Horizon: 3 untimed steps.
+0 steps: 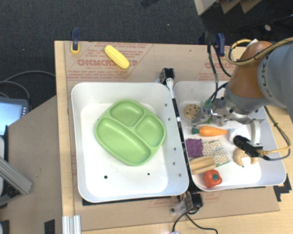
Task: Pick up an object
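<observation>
Carrot (211,130) in right bin (273,177), just below end effector (205,115), its open-or-closed state impossible to tell.

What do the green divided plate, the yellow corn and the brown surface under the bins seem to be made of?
The green divided plate looks like moulded plastic with a smooth matte finish: even colour, rounded compartment ridges. The yellow corn seems a plastic toy: uniform bright yellow, though small in the view. The brown surface looks like cardboard: dull brown with red printed lettering.
</observation>
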{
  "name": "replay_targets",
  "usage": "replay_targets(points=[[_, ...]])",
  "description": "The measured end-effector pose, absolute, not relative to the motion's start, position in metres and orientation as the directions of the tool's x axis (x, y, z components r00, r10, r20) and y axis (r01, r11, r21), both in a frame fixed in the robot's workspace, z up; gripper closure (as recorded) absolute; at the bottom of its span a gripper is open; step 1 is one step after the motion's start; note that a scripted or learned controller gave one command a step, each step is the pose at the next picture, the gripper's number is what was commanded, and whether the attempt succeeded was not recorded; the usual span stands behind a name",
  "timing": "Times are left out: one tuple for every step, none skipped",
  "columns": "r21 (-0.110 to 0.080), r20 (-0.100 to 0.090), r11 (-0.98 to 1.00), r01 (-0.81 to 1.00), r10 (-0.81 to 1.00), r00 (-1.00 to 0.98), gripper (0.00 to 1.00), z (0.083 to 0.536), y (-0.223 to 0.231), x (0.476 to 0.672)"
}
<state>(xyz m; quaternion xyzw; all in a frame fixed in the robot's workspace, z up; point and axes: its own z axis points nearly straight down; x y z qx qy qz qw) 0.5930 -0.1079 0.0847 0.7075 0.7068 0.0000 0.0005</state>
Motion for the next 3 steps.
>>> replay_targets(points=[[0.007,-0.001,0.003,1.000,1.000,-0.003,0.00,0.0854,-0.0991,0.6596],[0.001,-0.001,0.001,1.000,1.000,-0.001,0.00,0.0851,-0.0998,0.6568],[0.001,-0.001,0.001,1.000,1.000,-0.001,0.00,0.0851,-0.0998,0.6568]])
